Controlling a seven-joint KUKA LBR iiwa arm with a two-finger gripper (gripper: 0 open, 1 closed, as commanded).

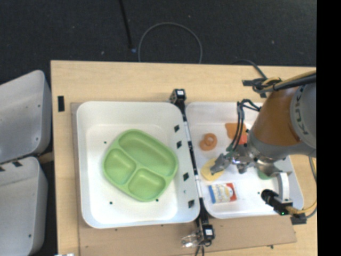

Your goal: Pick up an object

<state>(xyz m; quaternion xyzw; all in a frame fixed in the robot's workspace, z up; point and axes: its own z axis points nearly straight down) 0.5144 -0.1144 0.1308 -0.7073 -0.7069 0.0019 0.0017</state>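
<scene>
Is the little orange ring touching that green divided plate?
Apart. The camera view shows the orange ring in the right bin and the green plate in the left bin, with the bins' walls between them.

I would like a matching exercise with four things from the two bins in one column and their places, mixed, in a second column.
Things:
1. green divided plate
2. orange ring
3. small white packet with red and blue print
4. gripper

Places:
A. near edge of the right bin
B. over the yellow object in the right bin
C. middle of the left bin
D. far part of the right bin, close to the divider

Pairs: 1-C, 2-D, 3-A, 4-B
</scene>
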